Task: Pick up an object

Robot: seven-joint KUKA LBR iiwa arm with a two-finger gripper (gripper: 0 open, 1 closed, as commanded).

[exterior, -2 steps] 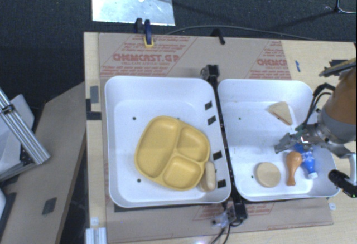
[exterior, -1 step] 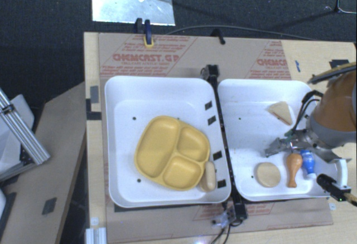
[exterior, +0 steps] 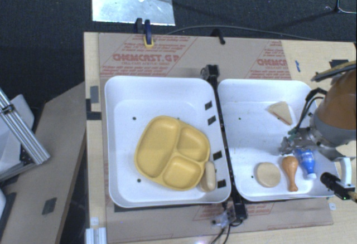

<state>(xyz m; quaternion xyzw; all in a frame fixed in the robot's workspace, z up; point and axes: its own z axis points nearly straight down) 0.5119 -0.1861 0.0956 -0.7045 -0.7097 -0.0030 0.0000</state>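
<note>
The right bin (exterior: 251, 98) holds a tan wedge (exterior: 280, 112) near its back, a round beige disc (exterior: 268, 174) and a brown drumstick (exterior: 290, 170) near its front, and a small blue object (exterior: 305, 162) beside the drumstick. My gripper (exterior: 293, 145) is low over the bin's right side, just above the drumstick's thick end and the blue object. The grey wrist and orange band (exterior: 341, 105) hide part of the bin's right wall. Nothing shows in the gripper's hold.
The left bin (exterior: 120, 126) carries a yellow divided plate (exterior: 172, 152) with a pale oblong piece (exterior: 208, 176) against its right edge. A black divider (exterior: 218, 126) runs between the bins. A grey metal rail (exterior: 22, 131) stands at far left.
</note>
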